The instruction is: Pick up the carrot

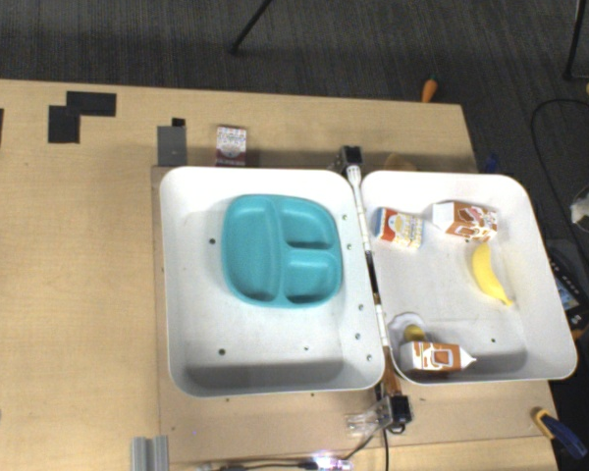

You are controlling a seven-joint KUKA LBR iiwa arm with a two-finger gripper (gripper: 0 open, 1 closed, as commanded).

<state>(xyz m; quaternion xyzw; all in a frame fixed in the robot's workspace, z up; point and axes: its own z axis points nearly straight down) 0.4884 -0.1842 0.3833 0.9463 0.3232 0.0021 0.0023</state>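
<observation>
Scanned the wooden bench (69,292) and found two white bins side by side. Caught a teal divided plate (280,248) lying flat in the middle of the left bin (187,361). Moved across to the right bin (540,351): spotted a blue-and-white carton (401,228) near the far left, a brown-and-white carton (464,221) just beside it, apart from it, and a banana (489,273) lying nearer, towards the right wall. Picked out an orange carton (437,357) on its side in the near left corner. Noticed, touching its far left end, a small yellow-orange piece, probably the carrot (413,334), mostly hidden and too small to name for sure. Glimpsed a tiny orange object (429,90) past the bench's far edge. Could not tell the gripper's state.
</observation>
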